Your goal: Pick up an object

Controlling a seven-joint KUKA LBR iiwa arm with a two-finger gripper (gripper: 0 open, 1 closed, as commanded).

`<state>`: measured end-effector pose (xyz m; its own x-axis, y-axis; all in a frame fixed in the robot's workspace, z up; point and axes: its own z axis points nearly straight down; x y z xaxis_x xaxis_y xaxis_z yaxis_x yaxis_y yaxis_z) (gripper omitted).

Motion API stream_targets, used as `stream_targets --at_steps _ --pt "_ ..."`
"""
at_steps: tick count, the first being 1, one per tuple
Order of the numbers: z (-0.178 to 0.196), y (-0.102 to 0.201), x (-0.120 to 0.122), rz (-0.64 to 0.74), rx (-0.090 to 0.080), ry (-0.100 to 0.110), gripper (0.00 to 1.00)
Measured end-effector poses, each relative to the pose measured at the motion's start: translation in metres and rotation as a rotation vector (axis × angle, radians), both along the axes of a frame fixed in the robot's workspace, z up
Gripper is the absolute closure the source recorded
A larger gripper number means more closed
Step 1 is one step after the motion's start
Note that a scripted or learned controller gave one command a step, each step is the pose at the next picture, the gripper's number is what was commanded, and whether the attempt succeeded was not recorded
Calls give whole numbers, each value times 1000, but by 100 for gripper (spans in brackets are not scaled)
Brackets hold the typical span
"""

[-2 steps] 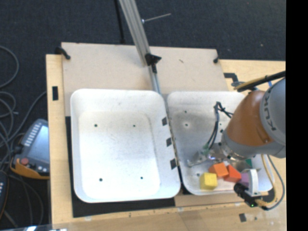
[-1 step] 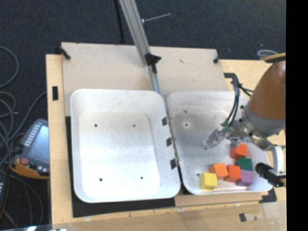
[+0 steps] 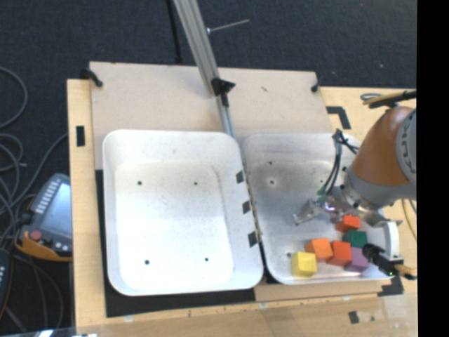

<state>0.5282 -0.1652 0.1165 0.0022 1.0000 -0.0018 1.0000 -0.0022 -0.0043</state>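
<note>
Several small blocks, among them a yellow block (image 3: 304, 263) and an orange block (image 3: 320, 247), lay crowded in the right bin's (image 3: 280, 156) near corner. From where I stood, the gripper (image 3: 309, 211) hung just beside them, seemingly gripping nothing; jaw spread I couldn't judge.

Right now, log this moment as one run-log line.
arm: over right bin | gripper: low above bin floor, nothing seen held | blocks: clustered at near right corner | left bin: no blocks seen
</note>
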Motion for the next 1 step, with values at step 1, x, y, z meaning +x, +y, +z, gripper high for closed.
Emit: stream_targets --at_steps 1 --pt "-20 50 59 10 2 -9 0"
